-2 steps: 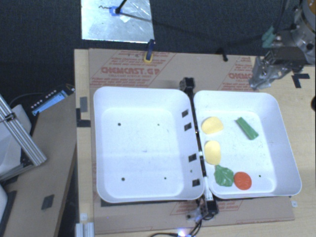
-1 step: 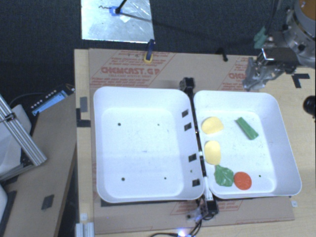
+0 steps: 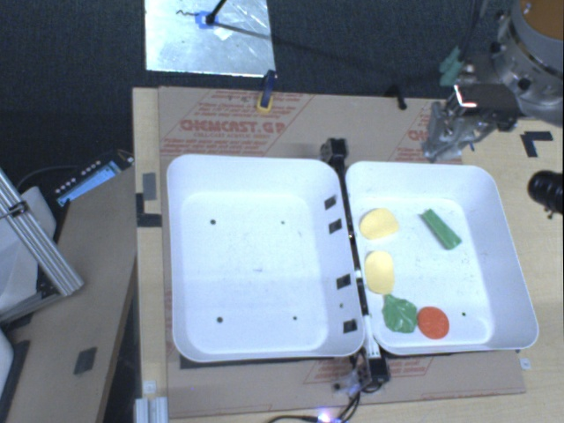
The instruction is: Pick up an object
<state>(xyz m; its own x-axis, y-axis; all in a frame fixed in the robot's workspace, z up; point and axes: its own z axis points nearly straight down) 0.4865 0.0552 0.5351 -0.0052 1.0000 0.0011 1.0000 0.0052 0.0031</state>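
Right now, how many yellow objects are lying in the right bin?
2. One yellow piece lies near the bin's left wall; the other yellow piece lies just below it, above the green leafy object.

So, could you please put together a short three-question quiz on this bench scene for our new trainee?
1. True or false: every loose item lies in the right bin.
2. Multiple choice: which item lies nearest the pincer? A) the orange-red round piece B) the green bar C) the leafy green piece
3. Fill in: between the upper yellow piece and the leafy green piece lies a second ____ piece.

Key
1. True; the left bin holds none of them.
2. B; the pincer hangs above the right bin's far rim, and the bar lies closest to that rim.
3. Yellow.
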